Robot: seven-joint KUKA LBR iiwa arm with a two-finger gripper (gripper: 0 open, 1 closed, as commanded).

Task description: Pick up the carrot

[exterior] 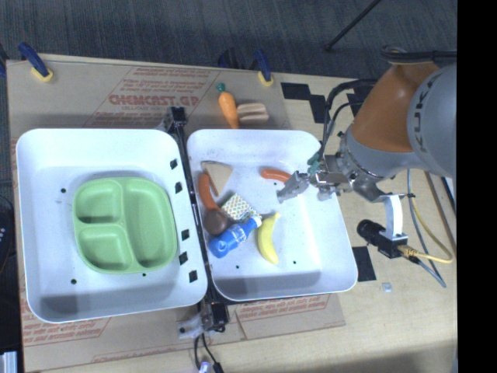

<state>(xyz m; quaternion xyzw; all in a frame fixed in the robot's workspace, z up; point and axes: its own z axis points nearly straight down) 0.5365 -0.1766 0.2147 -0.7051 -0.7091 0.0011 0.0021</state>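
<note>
The carrot (227,108), orange with a green top, lies on the cardboard just behind the right bin's (334,263) back rim, outside both bins. My gripper (307,188) hangs over the right half of the right bin, well in front of and to the right of the carrot. Its fingers look open, with nothing between them. A small orange-red sausage (273,174) lies just left of the fingers.
A brown bun-like toy (253,113) sits right beside the carrot. The right bin holds a banana (268,238), a blue bottle (231,237), a bread wedge (220,174), a waffle piece (238,205) and a reddish sausage (206,189). A green divided plate (124,224) lies in the left bin (35,231).
</note>
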